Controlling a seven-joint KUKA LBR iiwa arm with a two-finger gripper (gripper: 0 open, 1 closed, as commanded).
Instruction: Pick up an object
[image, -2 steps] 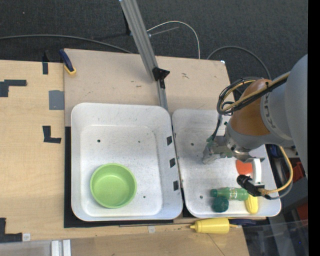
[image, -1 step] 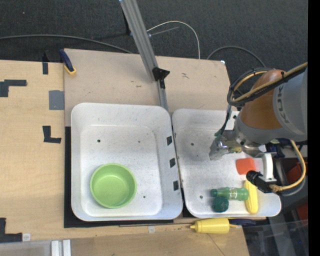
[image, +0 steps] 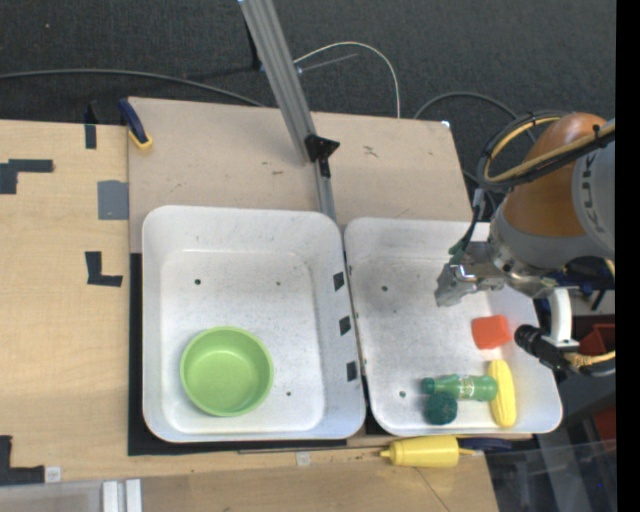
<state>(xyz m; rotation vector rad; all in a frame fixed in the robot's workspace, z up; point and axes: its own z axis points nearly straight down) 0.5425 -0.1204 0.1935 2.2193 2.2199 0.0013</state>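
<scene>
My gripper (image: 452, 288) hangs over the middle of the right bin (image: 400, 260), its metal tip pointing down to the left, with nothing visible between its fingers. An orange block (image: 490, 332) lies just below and right of it. Near the bin's front edge a green bottle (image: 458, 387) lies on its side, a dark green piece (image: 439, 407) sits below its cap end, and a yellow banana-shaped object (image: 502, 391) lies at its right end. A green bowl (image: 226, 370) rests in the front left of the left bin (image: 240, 240).
A yellow bottle-like object (image: 424, 452) lies on the bench just outside the right bin's front rim. A slanted metal pole (image: 290, 90) rises from the back between the bins. Cables loop behind the bench. A yellow-and-blue clamp (image: 134, 124) sits at the back left.
</scene>
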